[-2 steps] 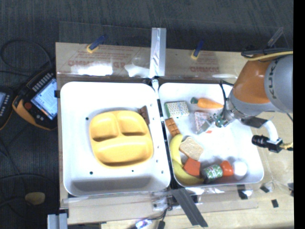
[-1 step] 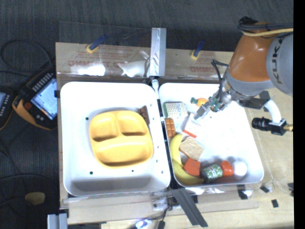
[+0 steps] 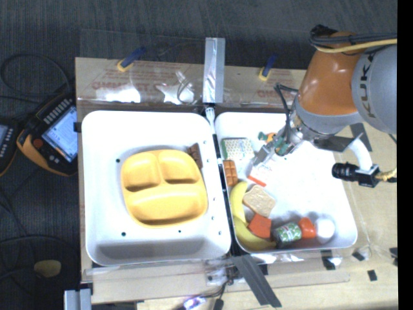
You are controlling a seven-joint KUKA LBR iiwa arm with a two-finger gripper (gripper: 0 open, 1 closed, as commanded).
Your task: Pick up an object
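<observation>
wooden bench (image 3: 90,70), claw (image 3: 261,162) over right bin (image 3: 335,205), grip state unclear, banana (image 3: 240,213) below

Two white bins and a robot arm

A yellow tray (image 3: 164,186) lies in the left bin (image 3: 97,173). The gripper (image 3: 261,161) hangs over the right bin (image 3: 322,192), above a banana (image 3: 240,221), a cracker (image 3: 260,201) and a bottle (image 3: 293,232).

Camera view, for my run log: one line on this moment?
claw: over right bin | yellow tray: left bin | banana: right bin
</observation>
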